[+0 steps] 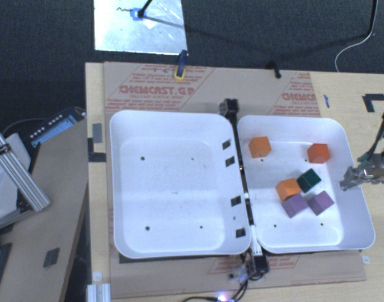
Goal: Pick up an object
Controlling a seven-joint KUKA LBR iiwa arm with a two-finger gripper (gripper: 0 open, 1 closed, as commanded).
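Note:
The right bin (pixel 343 231) holds several small blocks. An orange block (pixel 260 146) lies near its upper left, and another orange one (pixel 318 152) near its upper right. Lower down, a third orange block (pixel 288 188), a dark green block (pixel 309 179) and two purple blocks (pixel 295 205) (pixel 320 201) sit close together. My gripper (pixel 354 178) hangs at the right rim of this bin, right of the green block and apart from all blocks. Nothing shows between its fingers.
The left bin (pixel 126 231) lies beside the right one, joined by a black hinge strip (pixel 241 187). A shiny metal sheet (pixel 140 17) lies beyond the bench at the top. A cable (pixel 362 39) runs at the upper right.

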